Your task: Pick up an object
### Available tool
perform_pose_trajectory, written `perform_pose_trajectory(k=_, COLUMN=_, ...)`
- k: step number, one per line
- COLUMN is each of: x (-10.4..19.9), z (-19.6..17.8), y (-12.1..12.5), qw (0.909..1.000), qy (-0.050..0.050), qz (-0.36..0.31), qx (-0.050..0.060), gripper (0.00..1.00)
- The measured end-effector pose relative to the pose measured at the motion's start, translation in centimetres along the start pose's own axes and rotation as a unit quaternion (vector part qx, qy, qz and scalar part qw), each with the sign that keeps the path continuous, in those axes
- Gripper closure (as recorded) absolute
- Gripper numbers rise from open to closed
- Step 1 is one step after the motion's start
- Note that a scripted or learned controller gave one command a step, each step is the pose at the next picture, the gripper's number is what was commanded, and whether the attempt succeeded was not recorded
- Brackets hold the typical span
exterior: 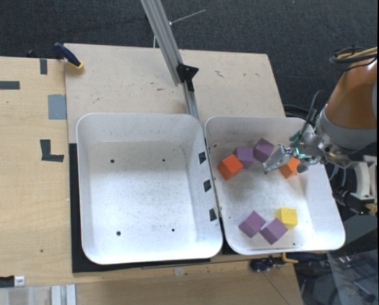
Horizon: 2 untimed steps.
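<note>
The right bin (316, 202) holds several small cubes. An orange cube (230, 166) lies near its left wall, with two purple cubes (244, 155) (264, 149) just to its right. A second orange cube (291, 167) sits right beside my gripper (276, 161), partly covered by it. The gripper hangs low over the bin's upper middle, reaching in from the right. Near the front of the bin, a yellow cube (287, 216) rests against two more purple cubes (252, 223) (273, 230).
The left bin (88, 170) stands beside the right one, sharing a middle wall. A slanted metal rail (161, 24) runs from the top down to the bins' junction. Grey tape marks lie on the bench at the left.
</note>
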State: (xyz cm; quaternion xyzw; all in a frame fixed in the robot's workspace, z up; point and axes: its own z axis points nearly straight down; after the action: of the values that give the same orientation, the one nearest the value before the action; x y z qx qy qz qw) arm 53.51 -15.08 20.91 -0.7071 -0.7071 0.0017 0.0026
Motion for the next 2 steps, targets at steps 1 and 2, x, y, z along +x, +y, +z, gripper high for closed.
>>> perform_pose_trajectory(k=1, x=0.0, z=-0.2, y=0.1, qw=1.0000, qy=-0.001, qz=-0.001, qx=-0.002, gripper=0.00)
perform_pose_trajectory(k=2, x=0.8, z=5.4, y=-0.7, qw=1.0000, qy=0.000, qz=0.000, qx=0.001, gripper=0.00)
